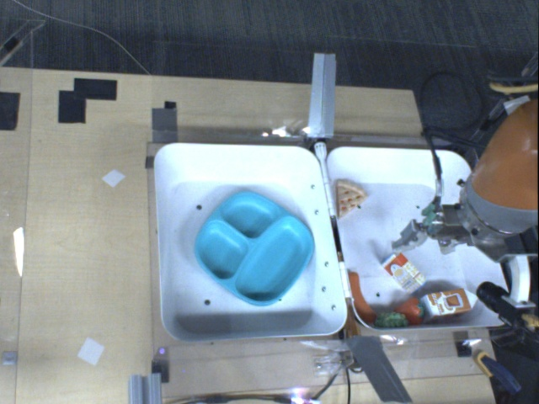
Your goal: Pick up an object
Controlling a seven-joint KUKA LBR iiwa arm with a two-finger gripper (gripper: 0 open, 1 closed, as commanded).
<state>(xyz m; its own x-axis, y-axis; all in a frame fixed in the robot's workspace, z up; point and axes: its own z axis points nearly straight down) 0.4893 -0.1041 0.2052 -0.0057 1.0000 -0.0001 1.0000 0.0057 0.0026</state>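
Right, the arm (505, 175) reaches in over the right bin (383, 162), its orange band bright above the grey wrist, and the pincer (411, 234) hangs low over the white floor of that bin. Its dark fingers point toward the divider between the two bins, and whether they are spread or pressed together cannot be told from this angle; nothing can be seen between them. Just below the pincer lies a small white and red carton (403, 272), tilted, close to the fingers but apart from them. Further toward the near wall of the right bin rests an orange and white carton (446, 303), and beside it a red and green vegetable piece (398, 315) sits against the near rim. An orange carrot-like stick (357, 291) lies along the divider side of the same bin. Up near the far corner by the divider sits a tan waffle-like wedge (349, 197). In the left bin (177, 310) a blue sectioned plate (254, 247) lies in the middle, on the pale wooden table (76, 251).
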